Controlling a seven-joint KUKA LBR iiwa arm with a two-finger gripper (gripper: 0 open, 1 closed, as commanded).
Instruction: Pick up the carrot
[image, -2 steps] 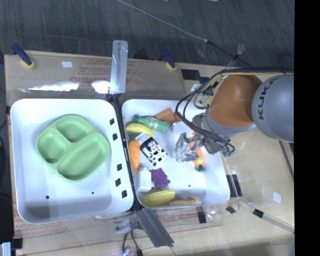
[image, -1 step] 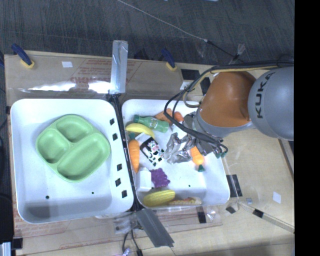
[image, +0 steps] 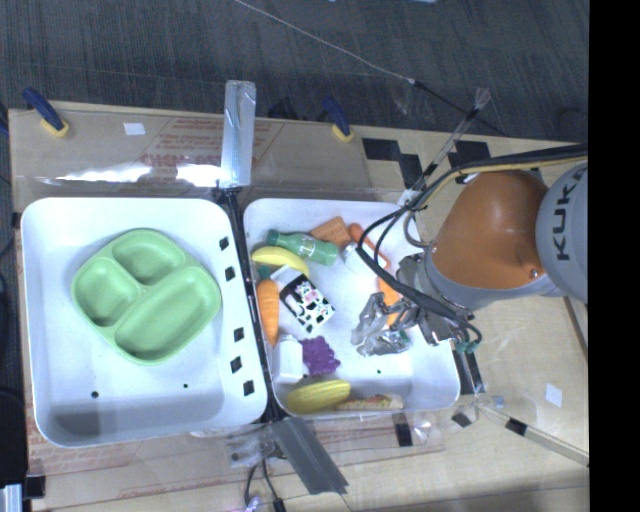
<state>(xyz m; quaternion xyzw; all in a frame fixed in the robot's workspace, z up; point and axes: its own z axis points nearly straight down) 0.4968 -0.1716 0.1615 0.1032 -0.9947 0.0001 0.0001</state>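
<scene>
The carrot (image: 268, 309) lies lengthwise along the bin's left wall, well left of the hand (image: 381, 330), whose grip I cannot tell.

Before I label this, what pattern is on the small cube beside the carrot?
Black patches on white, cow-like; the cube shows in the camera view.

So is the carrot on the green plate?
No, the carrot lies in the right bin against its left wall, while the green plate sits in the left bin.
</scene>
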